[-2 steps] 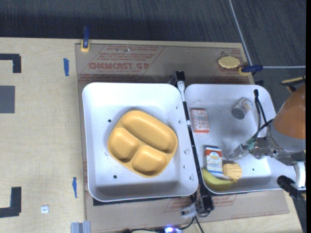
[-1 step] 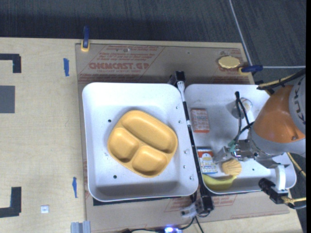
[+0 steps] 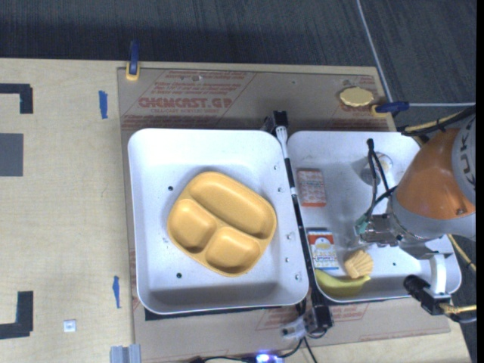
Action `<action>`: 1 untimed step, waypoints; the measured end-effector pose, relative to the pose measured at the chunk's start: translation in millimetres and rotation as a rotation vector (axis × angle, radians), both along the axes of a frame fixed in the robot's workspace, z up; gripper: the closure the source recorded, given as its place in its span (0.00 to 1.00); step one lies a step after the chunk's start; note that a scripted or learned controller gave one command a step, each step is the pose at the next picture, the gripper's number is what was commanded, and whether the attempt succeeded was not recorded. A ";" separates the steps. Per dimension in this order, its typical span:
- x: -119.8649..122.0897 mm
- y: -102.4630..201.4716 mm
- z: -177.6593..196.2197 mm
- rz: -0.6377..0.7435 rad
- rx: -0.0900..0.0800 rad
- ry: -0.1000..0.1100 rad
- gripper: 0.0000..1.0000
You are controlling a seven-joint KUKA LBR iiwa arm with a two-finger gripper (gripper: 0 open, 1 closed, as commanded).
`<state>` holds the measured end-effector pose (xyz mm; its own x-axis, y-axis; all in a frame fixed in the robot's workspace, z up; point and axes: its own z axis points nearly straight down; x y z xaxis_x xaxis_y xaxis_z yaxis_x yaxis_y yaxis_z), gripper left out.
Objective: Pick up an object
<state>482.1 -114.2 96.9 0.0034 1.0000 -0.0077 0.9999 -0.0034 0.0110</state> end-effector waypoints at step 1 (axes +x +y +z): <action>-0.1 0.2 -0.1 0.000 0.000 0.000 0.00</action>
